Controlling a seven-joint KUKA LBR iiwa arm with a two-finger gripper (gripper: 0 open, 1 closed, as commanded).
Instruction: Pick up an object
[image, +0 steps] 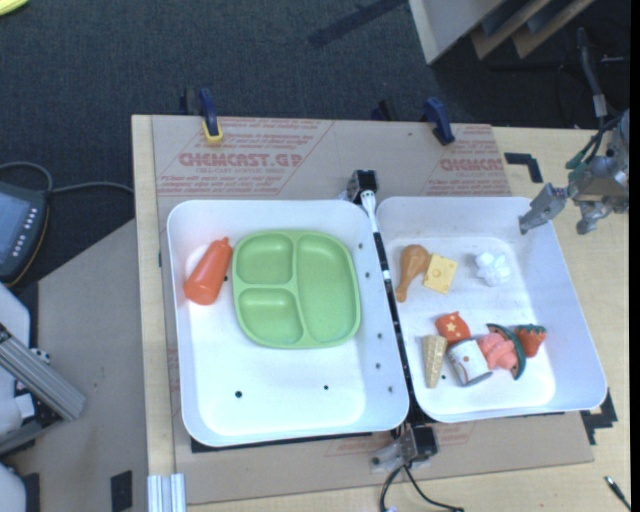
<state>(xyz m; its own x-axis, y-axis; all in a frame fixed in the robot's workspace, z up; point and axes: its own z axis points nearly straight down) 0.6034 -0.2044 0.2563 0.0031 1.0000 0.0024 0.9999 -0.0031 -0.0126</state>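
Green divided plate (297, 288), orange bottle (207, 271), white bins (270, 400), yellow cheese wedge (440, 273)

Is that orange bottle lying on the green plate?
No, the orange bottle lies on the left bin's white floor, just left of the green plate.

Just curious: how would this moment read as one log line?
grey two-finger gripper: above right white bin far corner | holding: nothing | toy food items: untouched

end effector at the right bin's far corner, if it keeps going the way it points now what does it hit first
The grey end effector points left and downward over the far edge of the right shallow white bin. Going straight on, it would probably meet that bin's bare floor near the small white lumpy object first, though depth is unclear.
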